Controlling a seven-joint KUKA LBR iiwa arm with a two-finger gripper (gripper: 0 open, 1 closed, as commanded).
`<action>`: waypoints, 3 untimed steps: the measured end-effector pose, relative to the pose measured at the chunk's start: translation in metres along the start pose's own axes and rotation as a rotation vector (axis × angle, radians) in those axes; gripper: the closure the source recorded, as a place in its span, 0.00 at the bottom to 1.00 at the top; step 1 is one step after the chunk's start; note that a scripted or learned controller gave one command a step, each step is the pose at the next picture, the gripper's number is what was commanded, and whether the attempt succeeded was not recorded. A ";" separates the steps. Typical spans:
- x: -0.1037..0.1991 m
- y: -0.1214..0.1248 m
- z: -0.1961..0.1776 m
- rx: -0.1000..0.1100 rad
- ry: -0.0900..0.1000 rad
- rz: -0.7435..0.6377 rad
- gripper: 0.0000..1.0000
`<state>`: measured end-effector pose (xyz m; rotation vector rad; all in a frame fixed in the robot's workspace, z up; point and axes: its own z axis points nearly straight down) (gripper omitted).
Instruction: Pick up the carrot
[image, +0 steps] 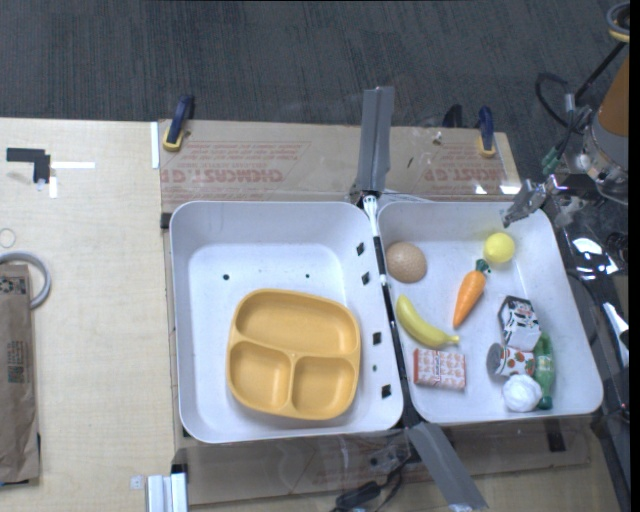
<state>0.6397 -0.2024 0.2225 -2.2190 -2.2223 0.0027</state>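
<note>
**A:** Start at your left. What do you have on the bench?

**B:** You see a brown paper bag (17, 370) lying at the far left edge, well apart from the bins. Next comes the left bin (195, 240), and in it a yellow divided plate (294, 354) with three compartments, sitting toward the near side.

**A:** And the right bin?

**B:** In the right bin (440, 215) you meet a brown egg (406, 262) near the upper left corner. Below it lies a banana (424, 323), and just beneath the banana's tip a small red-and-white packet (440, 369). Then you reach the carrot (468, 296), about mid-bin, tilted, with its green top pointing up toward a lemon (499, 247) just beside that top. Nothing touches the carrot.

**A:** Further right?

**B:** You find a small black-and-white carton (519, 321), a can (507, 359) below it, a green bottle (544, 362) beside them, and a white ball (521, 393) at the near right corner.

**A:** Where is the hand?

**B:** Your gripper (527, 203) hangs at the bin's upper right corner, above the rim, apart from the carrot. You cannot tell from here whether its fingers are apart or together; it carries nothing that you can see.
</note>
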 end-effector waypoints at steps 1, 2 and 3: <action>0.036 -0.020 0.128 -0.001 -0.001 -0.014 0.00; 0.036 -0.020 0.119 -0.002 -0.002 -0.014 1.00; 0.118 -0.014 -0.077 -0.001 -0.001 -0.122 1.00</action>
